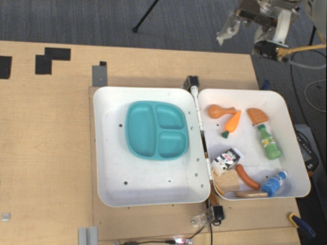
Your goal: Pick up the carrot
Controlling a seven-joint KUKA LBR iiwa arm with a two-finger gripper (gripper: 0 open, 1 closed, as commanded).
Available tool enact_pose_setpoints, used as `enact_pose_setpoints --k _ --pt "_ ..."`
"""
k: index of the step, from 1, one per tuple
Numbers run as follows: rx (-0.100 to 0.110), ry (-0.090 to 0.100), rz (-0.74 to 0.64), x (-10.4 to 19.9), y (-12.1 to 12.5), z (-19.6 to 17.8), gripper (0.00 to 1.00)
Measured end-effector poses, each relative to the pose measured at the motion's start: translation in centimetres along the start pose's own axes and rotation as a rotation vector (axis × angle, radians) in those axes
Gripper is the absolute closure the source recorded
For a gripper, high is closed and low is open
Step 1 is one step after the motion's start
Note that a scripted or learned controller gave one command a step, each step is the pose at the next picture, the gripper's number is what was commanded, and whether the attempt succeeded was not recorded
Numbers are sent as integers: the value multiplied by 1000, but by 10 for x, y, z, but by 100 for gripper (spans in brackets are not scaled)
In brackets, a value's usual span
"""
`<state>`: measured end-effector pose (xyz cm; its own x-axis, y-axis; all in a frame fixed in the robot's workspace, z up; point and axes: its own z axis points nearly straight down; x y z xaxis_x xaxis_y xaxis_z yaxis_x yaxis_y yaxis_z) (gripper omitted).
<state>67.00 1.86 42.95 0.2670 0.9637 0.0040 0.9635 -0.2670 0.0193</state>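
The carrot is orange with a green stem end and lies slantwise in the upper left part of the right bin. Its green end points down-left toward the divider between the bins. My gripper hangs well above and behind the bins at the top right, over the dark floor beyond the bench edge. It is far from the carrot and nothing shows in it.
Around the carrot lie an orange drumstick, a brown slice, a green bottle, a black-and-white carton, a sausage, a bread slice and a blue bottle. The left bin holds a teal divided plate.
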Motion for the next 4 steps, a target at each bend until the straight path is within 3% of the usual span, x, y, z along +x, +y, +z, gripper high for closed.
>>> enact_pose_setpoints --k 1,2,3,4 --pt "12 -3 -3 2 -1 7 0" --pt "30 -8 -101 -64 -1 191 0" --pt "11 -1 -207 -108 -25 312 0" --pt "20 -4 -204 -152 -29 344 0"
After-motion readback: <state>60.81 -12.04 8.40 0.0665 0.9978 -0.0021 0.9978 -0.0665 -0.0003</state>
